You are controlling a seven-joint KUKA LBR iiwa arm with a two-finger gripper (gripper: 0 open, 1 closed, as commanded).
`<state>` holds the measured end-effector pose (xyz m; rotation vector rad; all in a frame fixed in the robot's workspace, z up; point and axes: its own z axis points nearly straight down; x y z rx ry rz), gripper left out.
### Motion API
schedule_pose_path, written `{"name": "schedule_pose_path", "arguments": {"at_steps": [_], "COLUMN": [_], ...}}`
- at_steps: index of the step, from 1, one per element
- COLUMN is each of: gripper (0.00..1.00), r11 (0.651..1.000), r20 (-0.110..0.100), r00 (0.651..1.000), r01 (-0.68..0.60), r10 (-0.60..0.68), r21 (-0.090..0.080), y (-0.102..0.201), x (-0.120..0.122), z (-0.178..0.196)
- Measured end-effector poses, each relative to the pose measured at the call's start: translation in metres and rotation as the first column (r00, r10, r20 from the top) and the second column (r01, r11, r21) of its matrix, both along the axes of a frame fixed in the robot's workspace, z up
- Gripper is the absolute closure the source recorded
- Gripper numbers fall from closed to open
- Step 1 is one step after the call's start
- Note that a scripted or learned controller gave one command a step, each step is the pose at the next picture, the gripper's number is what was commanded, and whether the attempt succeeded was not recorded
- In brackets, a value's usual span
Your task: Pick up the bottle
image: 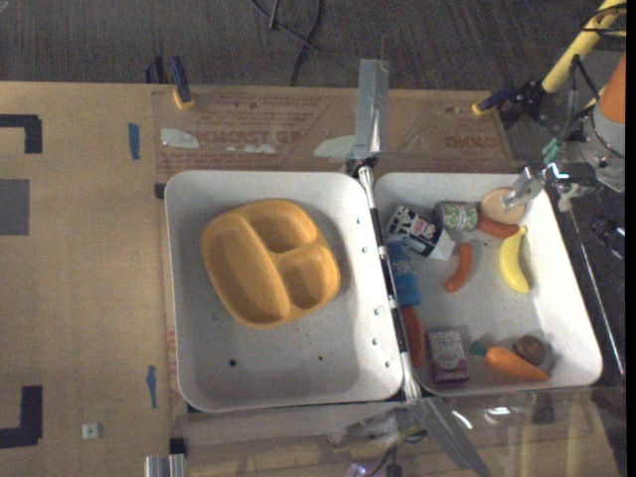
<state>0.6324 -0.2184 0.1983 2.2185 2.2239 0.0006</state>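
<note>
Camera view: arm [608,117] is reaching in from the right, and gripper [529,189] is hanging over the far right corner of the right bin [581,351], just above a round peach-coloured item [500,205]. The blur there is making it impossible to tell whether the end effector is released or clenched, and nothing is showing up grasped in it. The bottle [401,270], blue, is lying lengthwise against the right bin's left wall, right beside the divider between the bins and well apart from the gripper. An orange-red elongated piece [412,334] is sitting just below it along the same wall; can't tell if the two are joined. A black-and-white carton [417,232] is lying tilted just above and right of the bottle, touching or nearly touching a green can [457,217]. An orange sausage-shaped item [497,229] is sitting below the peach round, a second one [459,266] is lying near the bin's middle, and a banana [514,261] is resting near the right wall. Along the near edge, a maroon box [447,354], a carrot [515,364] and a small brown round thing [533,348] are sitting close together. The left bin [199,366] is carrying a yellow divided plate [268,261], sitting slightly left of centre.
</note>
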Motion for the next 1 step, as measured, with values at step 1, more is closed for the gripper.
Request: {"name": "schedule_pose_path", "arguments": {"at_steps": [1], "gripper": [0.00], "r11": [0.994], "r20": [0.022], "r00": [0.994], "r01": [-0.109], "r10": [0.109], "r21": [-0.002], "y": [0.0017], "x": [-0.0326], "z": [-0.0898]}}
